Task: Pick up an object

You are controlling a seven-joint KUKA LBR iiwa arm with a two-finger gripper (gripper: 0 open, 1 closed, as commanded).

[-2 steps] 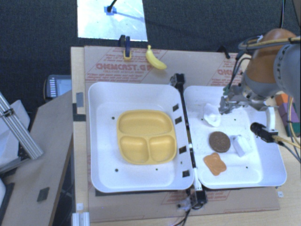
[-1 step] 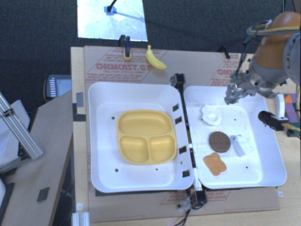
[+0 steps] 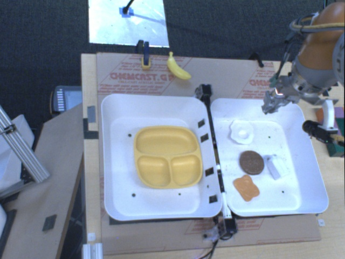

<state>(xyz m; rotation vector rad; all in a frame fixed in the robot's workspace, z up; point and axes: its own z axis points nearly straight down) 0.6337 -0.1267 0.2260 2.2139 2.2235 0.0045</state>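
Lying nearest in the right bin [image 3: 310, 190] are an orange toast-shaped piece [image 3: 246, 188], a round brown cookie-like disc [image 3: 252, 162] and a small grey block [image 3: 274, 169]; farther back rests a white fried-egg-shaped piece [image 3: 241, 132]. Any of these may serve as the object to pick up. The disc and the block sit just beside each other, and the toast piece lies near the disc, so a descent aimed at one could, in all likelihood, nudge its neighbour or close on an edge and slip off. The pieces look flat, which probably leaves little for the fingers to catch. The left bin [image 3: 116, 144] bears a yellow three-compartment tray [image 3: 164, 156]. At the far right corner of the right bin the gripper [image 3: 271, 103] hangs over the rim, apart from every piece; whether its jaws stand wide or narrow cannot be told, as the tip is dark and small. A yellow banana [image 3: 178, 68] lies beyond the bins. The arm's upper part is cut off at the frame's right.
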